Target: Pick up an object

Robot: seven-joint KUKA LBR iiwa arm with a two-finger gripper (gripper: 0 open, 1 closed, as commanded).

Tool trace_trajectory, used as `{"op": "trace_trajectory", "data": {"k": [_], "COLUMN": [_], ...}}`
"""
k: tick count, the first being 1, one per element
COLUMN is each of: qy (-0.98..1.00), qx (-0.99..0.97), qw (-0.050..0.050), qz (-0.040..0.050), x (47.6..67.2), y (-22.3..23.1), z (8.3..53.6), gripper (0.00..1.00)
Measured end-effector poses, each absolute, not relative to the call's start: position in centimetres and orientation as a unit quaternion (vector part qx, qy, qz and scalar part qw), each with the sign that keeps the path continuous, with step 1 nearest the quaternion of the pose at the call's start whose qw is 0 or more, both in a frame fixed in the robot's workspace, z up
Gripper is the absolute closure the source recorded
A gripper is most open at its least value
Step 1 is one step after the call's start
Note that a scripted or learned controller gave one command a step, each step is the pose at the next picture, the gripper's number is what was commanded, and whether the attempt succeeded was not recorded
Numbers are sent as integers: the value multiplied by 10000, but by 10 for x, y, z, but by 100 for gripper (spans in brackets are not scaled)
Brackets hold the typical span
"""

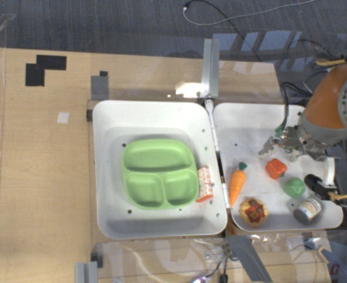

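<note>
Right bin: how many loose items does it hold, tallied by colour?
Orange: 2, a carrot and an orange-red block
Green: 1, a round green piece
Silver: 1, a can
Mixed red and yellow: 1, a round pastry
Total: 5

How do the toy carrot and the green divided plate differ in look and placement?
The carrot is orange with a green top, slim and tapered; the plate is light green, broad, with three compartments. The carrot lies in the right bin; the plate fills much of the left bin. Both lie flat, apart from the gripper.
</note>
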State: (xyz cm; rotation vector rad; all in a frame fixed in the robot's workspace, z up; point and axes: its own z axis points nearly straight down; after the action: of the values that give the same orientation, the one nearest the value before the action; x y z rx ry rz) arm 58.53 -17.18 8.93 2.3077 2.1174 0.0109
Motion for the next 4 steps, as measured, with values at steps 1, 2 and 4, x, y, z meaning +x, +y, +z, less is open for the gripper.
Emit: {"op": "trace_trajectory", "data": {"k": [1,2,4], "qy": [6767,7852,3852], "qx": [7362,6193,9228], "qw": [68,45,17], "qz": [66,25,21], "x": [588,650,671], "y": [-170,-151,-193], "z": [102,88,87], "gripper": [100,100,100]}}
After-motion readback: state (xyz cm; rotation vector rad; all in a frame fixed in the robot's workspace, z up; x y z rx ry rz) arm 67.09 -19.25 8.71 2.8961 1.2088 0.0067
